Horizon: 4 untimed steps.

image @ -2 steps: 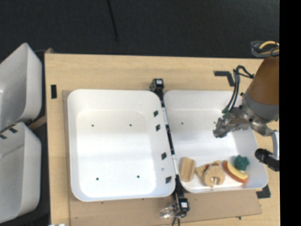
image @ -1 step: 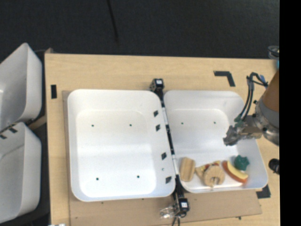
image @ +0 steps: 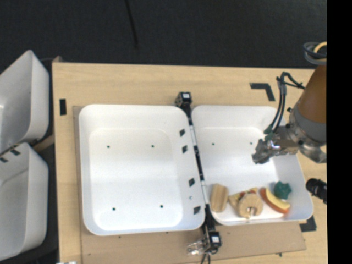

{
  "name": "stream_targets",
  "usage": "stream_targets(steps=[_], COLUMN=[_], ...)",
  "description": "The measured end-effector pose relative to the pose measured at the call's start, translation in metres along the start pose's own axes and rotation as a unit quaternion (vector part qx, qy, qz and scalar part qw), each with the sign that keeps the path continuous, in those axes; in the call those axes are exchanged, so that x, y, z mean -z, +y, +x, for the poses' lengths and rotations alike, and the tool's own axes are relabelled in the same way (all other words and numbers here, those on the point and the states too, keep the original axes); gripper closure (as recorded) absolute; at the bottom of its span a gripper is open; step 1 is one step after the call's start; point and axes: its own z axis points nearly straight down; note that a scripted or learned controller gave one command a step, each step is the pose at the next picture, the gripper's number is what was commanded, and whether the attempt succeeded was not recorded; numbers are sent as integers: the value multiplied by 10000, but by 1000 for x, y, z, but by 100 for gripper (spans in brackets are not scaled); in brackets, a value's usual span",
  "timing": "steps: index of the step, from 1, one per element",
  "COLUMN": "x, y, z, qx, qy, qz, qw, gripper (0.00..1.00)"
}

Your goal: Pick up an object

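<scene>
Pincer (image: 263,154) over the right bin (image: 231,125), can't tell its state.
I'd drop onto the apple slice (image: 275,201), clear of the wall.

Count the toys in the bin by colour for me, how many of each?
Tan wooden pieces: 2 (block, round-holed piece)
Red and cream slice: 1
Green toy: 1
Total: 4, all along the near edge of the right bin.

Robot lab, bench (image: 137,81), two white bins (image: 88,164)
</scene>
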Motion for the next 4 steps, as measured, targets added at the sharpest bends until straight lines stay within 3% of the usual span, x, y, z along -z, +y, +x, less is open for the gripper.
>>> stream_targets(steps=[1,2,3,4], x=[8,38,-67,39], y=[-1,0,-4,4], z=[-13,18,-28,-26], qx=[-36,-1,-54,-13], qy=[-4,-1,-1,-15], qz=[15,-1,68,-35], qw=[10000,10000,10000,10000], gripper=[100,100,100,100])
